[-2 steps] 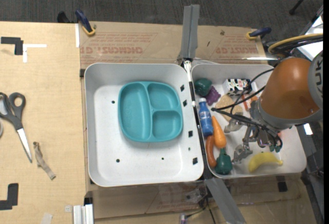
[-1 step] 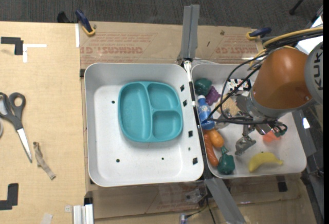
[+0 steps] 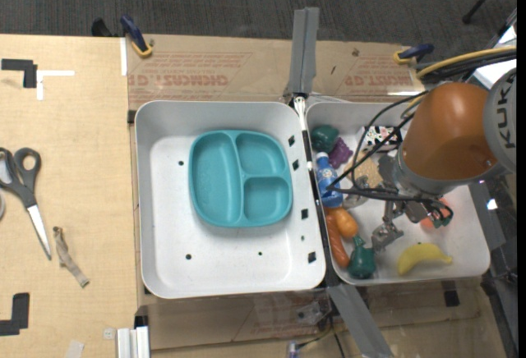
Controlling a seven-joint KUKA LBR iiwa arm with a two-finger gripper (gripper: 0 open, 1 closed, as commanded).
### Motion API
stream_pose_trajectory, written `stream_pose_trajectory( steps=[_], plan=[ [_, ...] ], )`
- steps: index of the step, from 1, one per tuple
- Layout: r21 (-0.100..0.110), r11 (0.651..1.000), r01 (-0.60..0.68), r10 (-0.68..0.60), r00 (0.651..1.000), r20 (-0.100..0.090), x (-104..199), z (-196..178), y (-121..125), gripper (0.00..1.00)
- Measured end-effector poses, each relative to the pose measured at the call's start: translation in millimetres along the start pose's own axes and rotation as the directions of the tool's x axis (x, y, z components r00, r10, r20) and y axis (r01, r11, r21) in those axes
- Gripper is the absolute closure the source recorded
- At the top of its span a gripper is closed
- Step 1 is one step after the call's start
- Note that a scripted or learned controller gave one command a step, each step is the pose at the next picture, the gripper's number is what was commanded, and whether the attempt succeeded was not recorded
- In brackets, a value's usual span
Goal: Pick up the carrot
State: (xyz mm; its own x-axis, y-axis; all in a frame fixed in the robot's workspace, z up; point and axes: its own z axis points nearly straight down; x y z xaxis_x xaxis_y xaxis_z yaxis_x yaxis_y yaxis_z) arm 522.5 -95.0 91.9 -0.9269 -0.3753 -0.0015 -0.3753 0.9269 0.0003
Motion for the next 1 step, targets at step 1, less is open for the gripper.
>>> stream_pose_trajectory(
  steps=[1],
  plan=[
    [0.003, 1.0, 0.003, -0.003, 1.0, 0.004, -1.8, -9.6, -0.1, 1.0]
  ],
)
